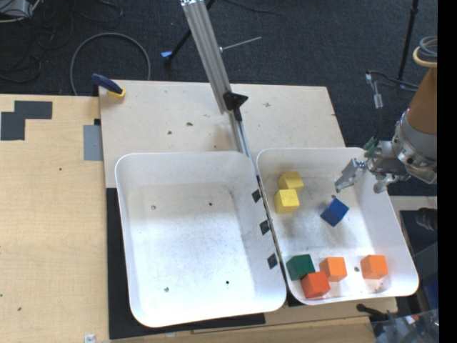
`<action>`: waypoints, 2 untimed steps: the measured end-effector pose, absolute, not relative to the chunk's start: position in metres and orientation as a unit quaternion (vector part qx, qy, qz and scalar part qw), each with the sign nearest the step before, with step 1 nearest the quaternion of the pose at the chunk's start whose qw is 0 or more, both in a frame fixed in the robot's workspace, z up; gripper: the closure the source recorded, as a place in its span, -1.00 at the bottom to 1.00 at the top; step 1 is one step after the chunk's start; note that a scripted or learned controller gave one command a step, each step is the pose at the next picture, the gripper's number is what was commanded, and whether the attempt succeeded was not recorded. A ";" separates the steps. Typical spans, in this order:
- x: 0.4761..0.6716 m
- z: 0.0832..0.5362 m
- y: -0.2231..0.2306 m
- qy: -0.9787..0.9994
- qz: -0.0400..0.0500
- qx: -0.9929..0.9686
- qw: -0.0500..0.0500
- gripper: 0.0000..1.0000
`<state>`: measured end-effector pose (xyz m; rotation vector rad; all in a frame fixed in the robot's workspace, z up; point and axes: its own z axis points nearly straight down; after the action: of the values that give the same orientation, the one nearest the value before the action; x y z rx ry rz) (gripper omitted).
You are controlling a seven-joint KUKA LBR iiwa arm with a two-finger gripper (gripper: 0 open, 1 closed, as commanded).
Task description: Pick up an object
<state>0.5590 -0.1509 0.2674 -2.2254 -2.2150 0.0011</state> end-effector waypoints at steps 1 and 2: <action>0.562 0.091 -0.170 -0.707 0.000 -0.707 0.001 -1.00; 0.625 0.091 -0.149 -0.708 -0.001 -0.706 -0.001 -1.00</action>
<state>0.6247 -0.1492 0.0908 -2.2185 -2.2269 -0.0034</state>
